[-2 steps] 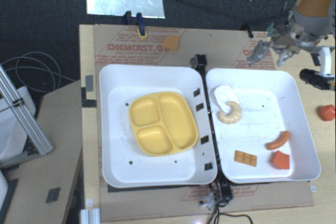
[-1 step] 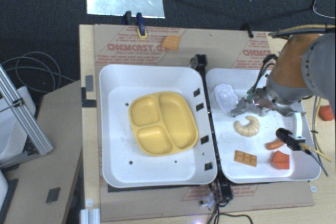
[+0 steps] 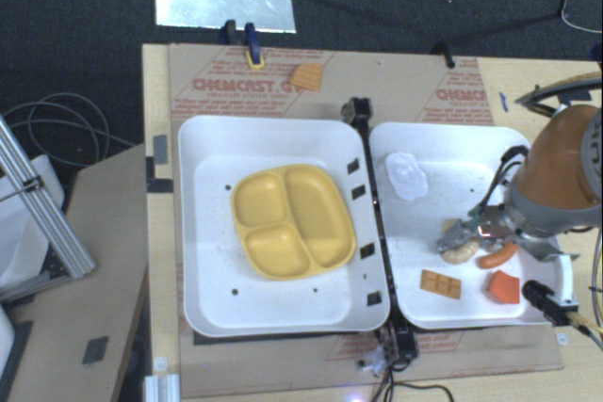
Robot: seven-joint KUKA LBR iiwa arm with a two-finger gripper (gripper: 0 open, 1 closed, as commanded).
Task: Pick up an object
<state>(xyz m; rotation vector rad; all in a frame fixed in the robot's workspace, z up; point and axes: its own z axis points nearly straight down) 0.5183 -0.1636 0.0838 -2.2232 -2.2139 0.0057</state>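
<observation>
My gripper [image 3: 459, 237] is low in the right bin [image 3: 443, 179], its grey fingers right over a pale beige piece [image 3: 460, 251] on the bin floor. Just right of it lies a red sausage-shaped toy [image 3: 497, 255]. An orange block [image 3: 503, 288] sits at the front right and a brown waffle-like bar [image 3: 440, 283] at the front middle. A clear plastic cup-like item [image 3: 406, 175] rests toward the back left of this bin. The view does not let me tell whether anything is clamped.
The left bin [image 3: 212, 165] holds a yellow divided plate [image 3: 293, 221]. A black divider with clips [image 3: 369, 212] runs between the bins. An orange piece [image 3: 306, 76] lies on the cardboard behind the bins. The arm's orange band [image 3: 565, 155] looms over the right bin's right side.
</observation>
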